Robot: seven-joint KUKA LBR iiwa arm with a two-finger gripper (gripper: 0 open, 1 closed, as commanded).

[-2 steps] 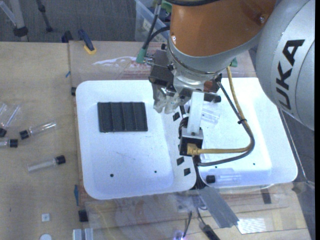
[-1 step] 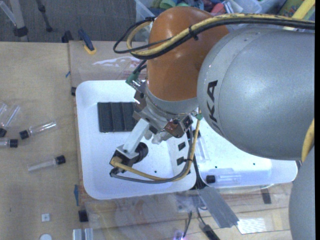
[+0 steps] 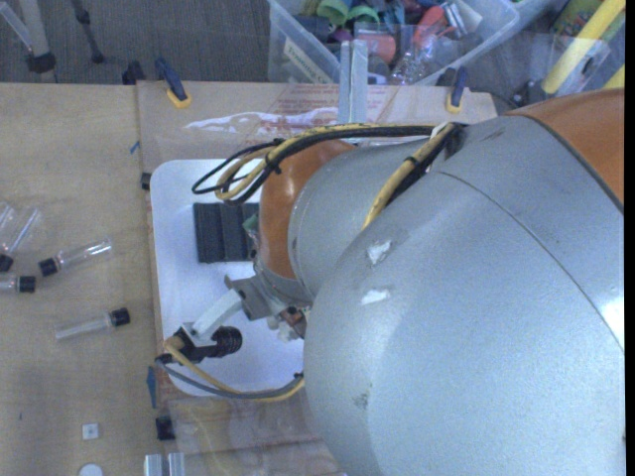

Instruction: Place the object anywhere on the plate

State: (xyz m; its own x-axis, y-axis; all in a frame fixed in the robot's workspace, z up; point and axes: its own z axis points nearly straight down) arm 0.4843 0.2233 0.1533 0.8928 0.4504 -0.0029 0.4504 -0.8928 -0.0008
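Note:
My arm (image 3: pixel 466 296) reaches in from the right and covers most of the white bin (image 3: pixel 179 296). Its orange band (image 3: pixel 278 206) sits above the wrist, and the gripper (image 3: pixel 243 305) hangs low over the bin's near left part, largely hidden by the wrist. A dark ribbed block (image 3: pixel 220 231) lies flat on the bin floor just left of the wrist. Yellow and black cables (image 3: pixel 233 172) loop over the wrist, and another cable (image 3: pixel 233 390) curls along the bin's front edge beside a black knob (image 3: pixel 226 342).
Several clear tubes with black caps (image 3: pixel 74 258) lie on the wooden bench left of the bin. A clear box of coloured toys (image 3: pixel 392 13) stands behind it. Blue clamps (image 3: pixel 175 84) hold the back board.

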